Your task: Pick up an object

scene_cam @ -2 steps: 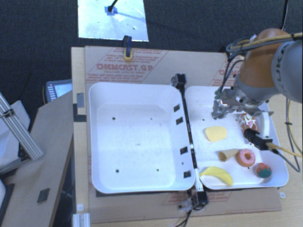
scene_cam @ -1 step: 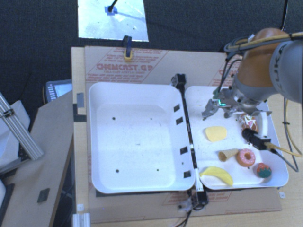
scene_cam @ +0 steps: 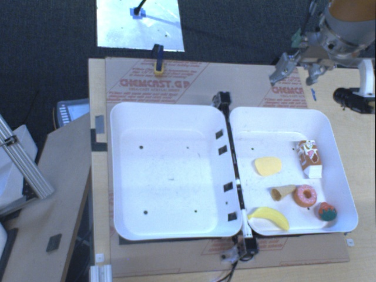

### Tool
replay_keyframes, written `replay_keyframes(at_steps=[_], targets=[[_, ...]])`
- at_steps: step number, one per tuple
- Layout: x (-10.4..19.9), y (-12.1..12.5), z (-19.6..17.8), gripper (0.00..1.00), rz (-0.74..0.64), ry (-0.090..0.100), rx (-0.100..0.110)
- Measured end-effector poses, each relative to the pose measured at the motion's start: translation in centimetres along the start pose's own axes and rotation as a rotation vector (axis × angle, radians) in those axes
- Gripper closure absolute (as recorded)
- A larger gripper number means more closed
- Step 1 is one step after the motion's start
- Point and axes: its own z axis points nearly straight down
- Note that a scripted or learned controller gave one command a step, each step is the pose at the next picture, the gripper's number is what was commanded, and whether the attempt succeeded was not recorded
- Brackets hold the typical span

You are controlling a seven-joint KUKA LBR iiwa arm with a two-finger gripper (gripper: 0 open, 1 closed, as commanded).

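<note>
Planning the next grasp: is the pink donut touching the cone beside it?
Cannot tell. In the camera view the donut and the cone sit edge to edge in the right bin, with no plain gap or contact between them.

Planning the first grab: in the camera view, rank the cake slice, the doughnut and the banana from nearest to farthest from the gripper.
From the gripper, above the right bin's far edge:
1. Cake slice, by the right wall.
2. Doughnut, further toward the front.
3. Banana, at the front edge near the divider.

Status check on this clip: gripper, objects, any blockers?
Gripper above the right bin's far edge, holding nothing. Banana, doughnut, yellow slice all lying in that bin. Nothing in the way.
</note>
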Motion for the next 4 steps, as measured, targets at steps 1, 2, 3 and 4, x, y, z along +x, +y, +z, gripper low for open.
replay_keyframes(at_steps=[1,2,3,4], targets=[[-1.3,-1.8,19.0,0.00,0.007,0.004,0.033],[-1.3,-1.4,17.0,1.00,0.005,0.002,0.019],[-1.3,-1.4,17.0,0.00,0.005,0.002,0.019],[3.7,2.2,5.6,0.00,-0.003,0.003,0.008]])
